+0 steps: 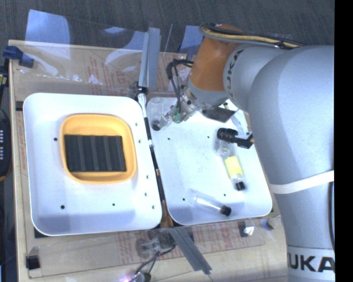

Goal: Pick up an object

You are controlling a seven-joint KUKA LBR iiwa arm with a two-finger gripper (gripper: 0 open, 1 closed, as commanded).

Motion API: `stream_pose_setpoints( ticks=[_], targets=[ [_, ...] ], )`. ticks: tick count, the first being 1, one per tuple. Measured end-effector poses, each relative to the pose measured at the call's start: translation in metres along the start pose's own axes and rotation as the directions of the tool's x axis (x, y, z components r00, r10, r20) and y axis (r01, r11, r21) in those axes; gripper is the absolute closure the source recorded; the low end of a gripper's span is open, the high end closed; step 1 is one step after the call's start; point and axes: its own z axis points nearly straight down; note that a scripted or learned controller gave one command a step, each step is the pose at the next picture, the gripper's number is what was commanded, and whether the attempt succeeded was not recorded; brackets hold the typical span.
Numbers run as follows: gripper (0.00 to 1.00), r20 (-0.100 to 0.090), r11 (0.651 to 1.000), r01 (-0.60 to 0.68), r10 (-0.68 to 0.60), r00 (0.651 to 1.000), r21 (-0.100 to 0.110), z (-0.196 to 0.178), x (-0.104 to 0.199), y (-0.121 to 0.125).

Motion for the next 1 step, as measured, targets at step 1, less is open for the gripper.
stream_pose_setpoints(
  ticks=[1],
  targets=[
    [1.00,-0.011,0.994,-0.113,0.113,0.994,0.003,0.0166,-0.0598,-0.0425]
  ],
)
